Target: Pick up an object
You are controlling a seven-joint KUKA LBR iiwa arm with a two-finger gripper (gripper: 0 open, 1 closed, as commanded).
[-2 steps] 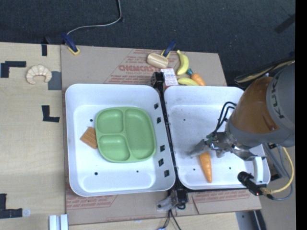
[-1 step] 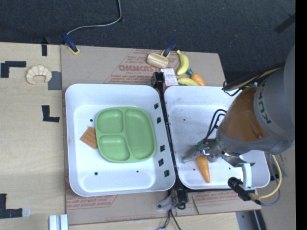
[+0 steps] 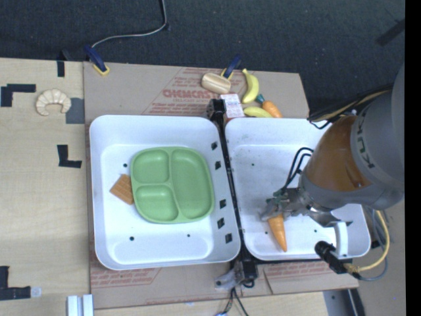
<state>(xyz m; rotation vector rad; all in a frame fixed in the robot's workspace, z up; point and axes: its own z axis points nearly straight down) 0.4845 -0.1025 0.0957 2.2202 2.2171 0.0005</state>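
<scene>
carrot (image 3: 278,233) in right bin (image 3: 253,143) | likely light, stiff, tapered: grasp thick top | gripper (image 3: 281,206) just above, open-or-closed unclear

1. You have two bins (image 3: 158,127) of smooth white plastic, faintly glossy; the right one looks scuffed.
2. The tray (image 3: 172,183) is matt green plastic; the carrot (image 3: 278,232) looks like smooth orange plastic.
3. Under the bins lies matt brown cardboard (image 3: 151,91); the bench (image 3: 33,196) looks like pale wood.
</scene>
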